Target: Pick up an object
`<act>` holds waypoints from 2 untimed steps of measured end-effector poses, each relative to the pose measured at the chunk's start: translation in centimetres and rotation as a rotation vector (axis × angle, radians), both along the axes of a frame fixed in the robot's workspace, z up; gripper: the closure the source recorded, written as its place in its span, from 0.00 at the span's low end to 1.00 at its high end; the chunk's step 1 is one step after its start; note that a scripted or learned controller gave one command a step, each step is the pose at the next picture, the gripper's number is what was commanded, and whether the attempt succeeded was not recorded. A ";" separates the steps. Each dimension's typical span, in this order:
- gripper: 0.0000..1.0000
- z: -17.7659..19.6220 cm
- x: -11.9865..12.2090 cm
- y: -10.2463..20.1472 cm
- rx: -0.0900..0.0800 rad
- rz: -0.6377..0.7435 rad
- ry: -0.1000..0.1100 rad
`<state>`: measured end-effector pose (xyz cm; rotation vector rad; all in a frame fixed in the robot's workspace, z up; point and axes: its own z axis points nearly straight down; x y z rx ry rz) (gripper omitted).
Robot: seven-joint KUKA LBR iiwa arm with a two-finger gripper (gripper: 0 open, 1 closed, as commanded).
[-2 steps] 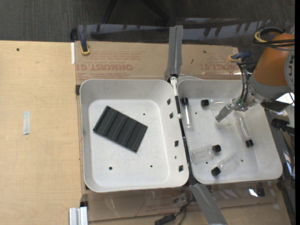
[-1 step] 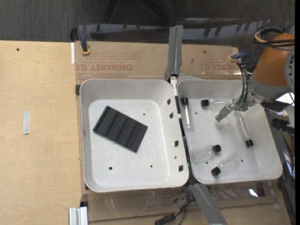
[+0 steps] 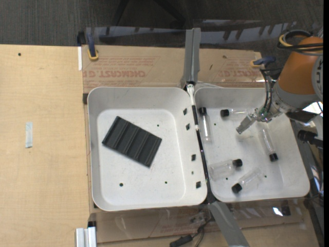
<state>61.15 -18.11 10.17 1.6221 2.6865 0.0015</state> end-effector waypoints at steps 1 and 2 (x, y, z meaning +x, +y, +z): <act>0.00 0.0 0.0 0.0 0.000 0.000 0.000; 0.00 0.0 0.0 0.0 0.000 0.000 0.000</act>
